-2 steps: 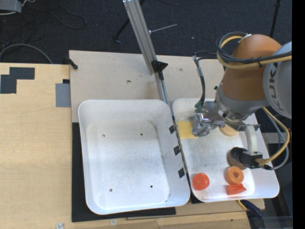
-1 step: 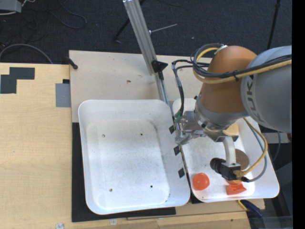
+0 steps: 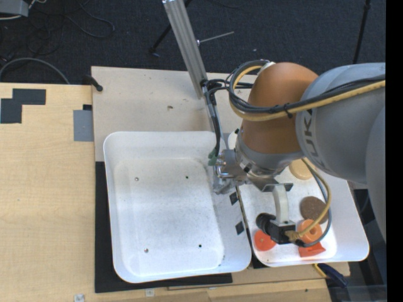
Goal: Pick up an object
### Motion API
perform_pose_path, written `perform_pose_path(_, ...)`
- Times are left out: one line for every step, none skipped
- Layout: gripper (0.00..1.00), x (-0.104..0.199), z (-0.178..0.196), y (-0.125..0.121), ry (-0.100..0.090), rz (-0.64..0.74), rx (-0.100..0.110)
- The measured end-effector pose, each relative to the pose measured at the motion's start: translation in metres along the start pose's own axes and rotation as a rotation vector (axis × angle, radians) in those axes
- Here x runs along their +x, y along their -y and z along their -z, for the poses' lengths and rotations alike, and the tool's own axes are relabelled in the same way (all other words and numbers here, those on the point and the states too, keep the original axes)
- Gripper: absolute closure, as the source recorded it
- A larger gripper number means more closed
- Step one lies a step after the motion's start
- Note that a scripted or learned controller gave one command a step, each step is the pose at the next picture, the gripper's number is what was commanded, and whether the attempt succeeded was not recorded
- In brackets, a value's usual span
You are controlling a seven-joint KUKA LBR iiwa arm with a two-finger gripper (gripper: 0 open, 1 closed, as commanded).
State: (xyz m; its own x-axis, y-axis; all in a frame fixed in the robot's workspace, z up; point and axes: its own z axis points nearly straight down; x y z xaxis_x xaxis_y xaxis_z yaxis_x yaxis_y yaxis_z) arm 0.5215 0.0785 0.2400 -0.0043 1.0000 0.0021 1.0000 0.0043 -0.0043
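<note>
Arm [image 3: 277, 112] reaches in from the right and sits over the shared edge of the two bins, covering much of the right bin [image 3: 347, 226]. Tool [image 3: 222, 176] is low at the far part of the rim that divides the bins, on the right-hand wall of the left bin [image 3: 110, 168]. Its opening cannot be told from this angle, and nothing is seen in its grasp. All loose objects are in the right bin, well apart from the tool. The brown disc [image 3: 312, 206] lies flat about mid-bin toward the right edge; it is round, so it has no long axis. The orange ring [image 3: 310, 231] is nearer the near edge, just beside the disc, with its hole facing up. The red flat piece [image 3: 312, 250] is close to the near rim, just beside the ring. Its visible part is wider than it is deep, with the long axis roughly parallel to the near rim, and its ends are partly covered. The red round piece [image 3: 264, 241] is at the near-left corner area of the right bin. The pale object [image 3: 303, 169] toward the far edge is mostly hidden under the arm, so its orientation cannot be told. Both bins rest on the counter [image 3: 138, 99].
</note>
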Motion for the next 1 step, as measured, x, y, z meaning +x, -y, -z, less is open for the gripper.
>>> perform_pose_path(0.00,-0.0033,0.0000,-0.0005,0.002,-0.007,-0.001)
